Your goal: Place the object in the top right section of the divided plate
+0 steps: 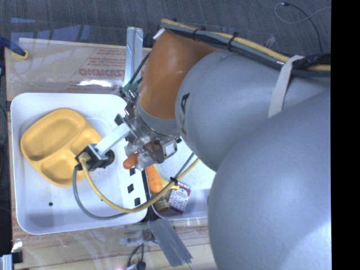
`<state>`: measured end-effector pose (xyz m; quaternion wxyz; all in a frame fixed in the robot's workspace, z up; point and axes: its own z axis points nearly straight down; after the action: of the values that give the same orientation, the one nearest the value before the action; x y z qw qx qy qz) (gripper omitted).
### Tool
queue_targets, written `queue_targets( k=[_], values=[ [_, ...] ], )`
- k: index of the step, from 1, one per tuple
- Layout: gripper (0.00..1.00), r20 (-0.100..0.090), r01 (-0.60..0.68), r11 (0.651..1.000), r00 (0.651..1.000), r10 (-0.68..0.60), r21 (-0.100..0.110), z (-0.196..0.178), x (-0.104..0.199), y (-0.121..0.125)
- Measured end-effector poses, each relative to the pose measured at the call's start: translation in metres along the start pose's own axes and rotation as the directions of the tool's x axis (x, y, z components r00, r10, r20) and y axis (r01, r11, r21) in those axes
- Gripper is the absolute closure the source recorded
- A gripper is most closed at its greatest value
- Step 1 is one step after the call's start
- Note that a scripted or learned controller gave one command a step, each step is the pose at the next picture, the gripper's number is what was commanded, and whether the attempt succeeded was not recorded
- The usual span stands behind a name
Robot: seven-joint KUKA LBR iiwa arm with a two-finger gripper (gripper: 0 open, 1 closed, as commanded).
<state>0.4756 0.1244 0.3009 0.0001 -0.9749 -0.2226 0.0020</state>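
Faint reversed red print on the film-covered sheet (67, 66), not legible.

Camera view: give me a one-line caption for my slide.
Gripper poised beside an orange object, with the yellow divided plate lying nearby in a white bin.

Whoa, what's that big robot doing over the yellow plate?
A grey robot arm reaches in from the right. Its claw hangs by the left bin's right edge, close to an orange thing. I cannot tell whether it holds it. The yellow divided plate lies in the left bin, and the orange thing is not on it yet.
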Motion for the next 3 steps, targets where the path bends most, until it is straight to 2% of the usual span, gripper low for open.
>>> queue_targets(
  k=[1,2,3],
  values=[
    [1.00,0.003,0.094,0.996,0.996,-0.094,0.004,0.005,0.000,0.000],
    [1.00,-0.006,-0.122,0.993,0.993,0.122,-0.002,-0.092,-0.010,0.091],
    [0.00,-0.006,-0.121,0.993,0.993,0.121,-0.002,-0.092,-0.009,0.091]
  ],
)
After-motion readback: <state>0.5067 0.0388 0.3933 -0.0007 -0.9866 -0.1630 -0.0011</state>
